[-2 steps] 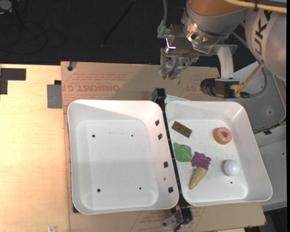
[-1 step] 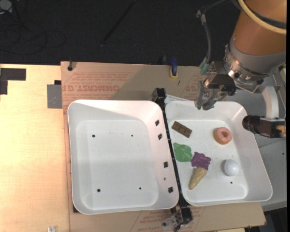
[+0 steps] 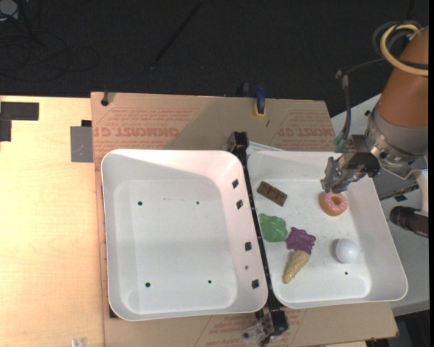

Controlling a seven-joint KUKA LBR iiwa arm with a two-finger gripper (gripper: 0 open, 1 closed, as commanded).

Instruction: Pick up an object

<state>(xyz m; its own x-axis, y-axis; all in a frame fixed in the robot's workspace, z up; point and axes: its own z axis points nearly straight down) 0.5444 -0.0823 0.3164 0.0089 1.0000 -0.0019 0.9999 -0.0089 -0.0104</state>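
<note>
Starting at the left, 1 white bin (image 3: pixel 119 194) sits beside the right bin (image 3: pixel 380 266). Across that right bin lie a brown bar (image 3: pixel 271 192), a green piece (image 3: pixel 273 228), a purple-topped cone (image 3: pixel 297 254), a white ball (image 3: pixel 345 251) and a pink donut (image 3: pixel 334 204). Just above the donut hangs the gripper (image 3: pixel 338 183); its grip state is impossible to tell.
</note>
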